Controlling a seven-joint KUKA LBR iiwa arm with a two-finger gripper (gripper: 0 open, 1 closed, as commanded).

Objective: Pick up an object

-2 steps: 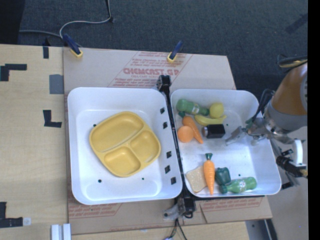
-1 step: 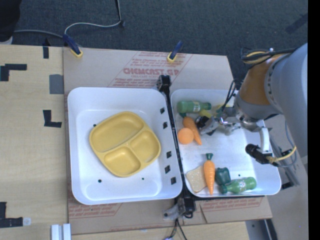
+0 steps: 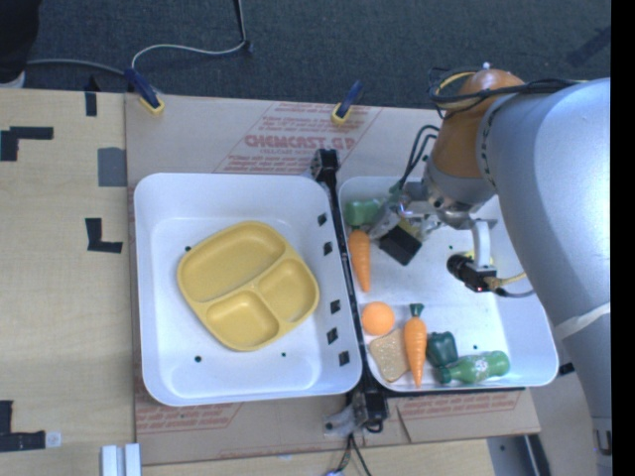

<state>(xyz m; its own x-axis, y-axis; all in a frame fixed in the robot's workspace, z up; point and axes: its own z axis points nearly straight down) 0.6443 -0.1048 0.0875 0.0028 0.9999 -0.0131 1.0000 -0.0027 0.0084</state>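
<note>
Camera view: gripper (image 3: 399, 228) near right bin's (image 3: 541, 325) far-left corner, beside carrot (image 3: 360, 259).

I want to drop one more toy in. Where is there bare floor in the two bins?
Left bin: bare strips all round the yellow tray. Right bin: a bare patch right of the orange ball. Crowded: its near edge and the far corner under the gripper.

Left bin (image 3: 159, 296): white. Divided plate (image 3: 248, 284): yellow. Right bin (image 3: 516, 325): white. Two carrots (image 3: 360, 259) (image 3: 415, 345): orange, second with green top. Round fruit (image 3: 377, 318): orange. Bread slice (image 3: 388, 356): tan. Arm (image 3: 556, 186): grey, orange band. Bench sheet (image 3: 298, 142): brown cardboard, red lettering.
</note>
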